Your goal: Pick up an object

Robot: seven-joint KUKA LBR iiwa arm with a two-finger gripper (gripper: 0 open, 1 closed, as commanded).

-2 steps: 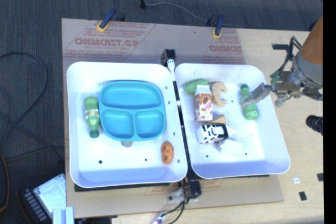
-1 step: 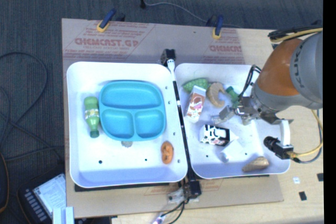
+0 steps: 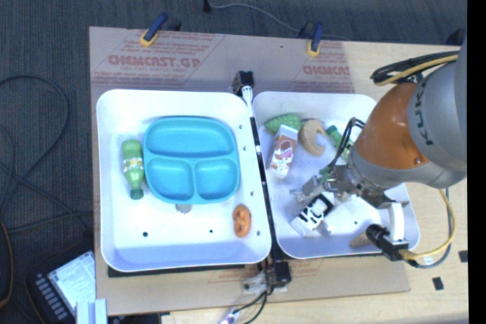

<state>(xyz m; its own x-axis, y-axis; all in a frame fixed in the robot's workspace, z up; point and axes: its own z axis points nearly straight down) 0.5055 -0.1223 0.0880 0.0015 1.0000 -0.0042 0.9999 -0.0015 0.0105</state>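
My gripper (image 3: 313, 213) is low in the right bin (image 3: 334, 253), near its front middle, below the orange band of the arm (image 3: 391, 140). In the back of that bin lie a small red and white carton (image 3: 282, 151), a green leafy item (image 3: 284, 122), a tan bagel-like piece (image 3: 312, 136) and a small green piece (image 3: 334, 134). A tan lump (image 3: 360, 242) rests by the front wall, to the right of the gripper. The carton is apart from the gripper, up and to its left.
The left bin (image 3: 110, 163) bears a blue divided tray (image 3: 190, 159), a green bottle (image 3: 133, 167) at its left and an orange item (image 3: 241, 219) at the front right. Clamps (image 3: 154, 28) hold the board at the back. The arm body covers the right bin's right side.
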